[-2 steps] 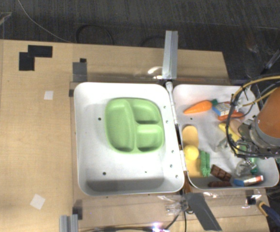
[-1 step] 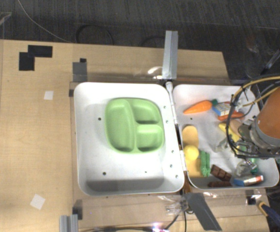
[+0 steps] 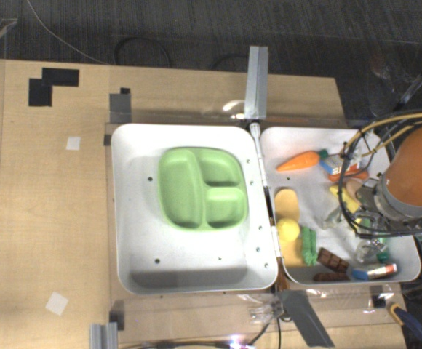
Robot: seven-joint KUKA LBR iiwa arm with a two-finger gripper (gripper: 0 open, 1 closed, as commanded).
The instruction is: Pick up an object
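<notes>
Orange carrot (image 3: 298, 161) lies at the far side of the right bin (image 3: 302, 138), well apart from the gripper (image 3: 372, 251) (mostly hidden under the arm (image 3: 415, 173), so I cannot tell its grip). Just beside the gripper I see a brown bar (image 3: 332, 259) and a pen (image 3: 375, 270); yellow fruit (image 3: 288, 230) sits further left. Left bin (image 3: 134, 267) holds a green tray (image 3: 200, 187).

two white bins (image 3: 131, 267); one green tray (image 3: 200, 187); one carrot (image 3: 298, 161) (orange)

Arm (image 3: 415, 177) cut by right edge — hides bin (image 3: 298, 140) items beneath
</notes>
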